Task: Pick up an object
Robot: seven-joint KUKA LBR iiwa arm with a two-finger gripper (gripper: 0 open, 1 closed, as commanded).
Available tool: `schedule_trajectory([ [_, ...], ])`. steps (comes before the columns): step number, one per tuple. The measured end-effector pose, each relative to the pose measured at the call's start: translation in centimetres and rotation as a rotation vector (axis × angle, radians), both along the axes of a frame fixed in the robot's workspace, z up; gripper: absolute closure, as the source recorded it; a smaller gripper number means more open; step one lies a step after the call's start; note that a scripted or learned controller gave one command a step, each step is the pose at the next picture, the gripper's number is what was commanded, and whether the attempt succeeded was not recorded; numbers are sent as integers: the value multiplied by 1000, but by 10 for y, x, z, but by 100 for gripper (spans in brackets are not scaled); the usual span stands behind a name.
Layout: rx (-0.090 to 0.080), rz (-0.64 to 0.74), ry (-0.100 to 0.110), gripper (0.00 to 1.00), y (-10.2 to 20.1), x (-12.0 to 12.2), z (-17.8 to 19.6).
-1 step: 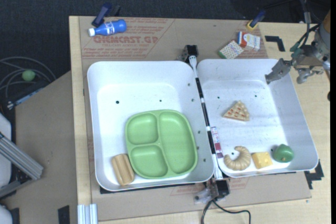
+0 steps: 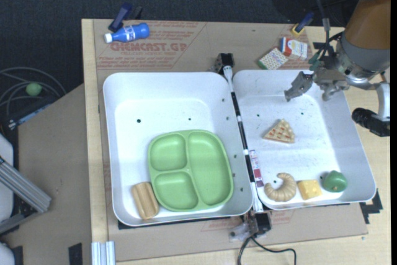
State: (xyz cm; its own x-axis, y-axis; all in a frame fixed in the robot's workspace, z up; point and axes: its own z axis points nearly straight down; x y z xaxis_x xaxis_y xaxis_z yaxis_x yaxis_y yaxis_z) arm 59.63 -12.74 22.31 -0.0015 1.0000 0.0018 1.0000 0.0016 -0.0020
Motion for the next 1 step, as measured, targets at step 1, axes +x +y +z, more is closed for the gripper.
schedule_trajectory([
  [1, -1, -1, 1, 0, 16, -11, -68],
])
